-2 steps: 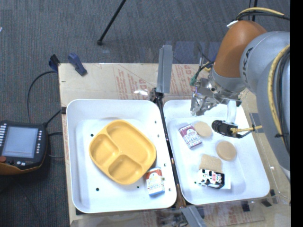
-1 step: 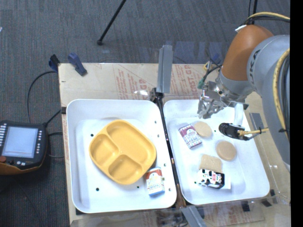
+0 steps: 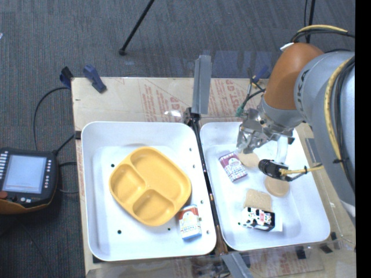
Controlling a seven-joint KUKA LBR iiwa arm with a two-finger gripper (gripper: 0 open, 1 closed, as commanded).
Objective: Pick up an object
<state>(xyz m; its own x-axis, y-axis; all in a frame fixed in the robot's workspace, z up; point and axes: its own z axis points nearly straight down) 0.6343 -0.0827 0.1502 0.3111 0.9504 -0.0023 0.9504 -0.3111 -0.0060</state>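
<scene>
The grey arm point(image 3: 324, 97) with its orange band comes in from the right side of the frame and bends down into the right bin point(image 3: 310, 227). Its hand point(image 3: 250, 145) is low in the upper left part of this bin, with the tips just above a small round tan piece point(image 3: 250, 159). I cannot tell if the hand is spread or pressed together, and nothing is seen between its tips.

Just left of the tan piece lies a small purple packet point(image 3: 233, 167). Lower in the bin there are a round tan disc point(image 3: 277, 186), a tan square piece point(image 3: 258, 200) and a black and white packet point(image 3: 259, 219).

The left bin point(image 3: 95, 225), on the same tabletop point(image 3: 133, 100), holds a yellow divided plate point(image 3: 150, 185) and near its lower right corner a small red and blue carton point(image 3: 189, 222)
</scene>
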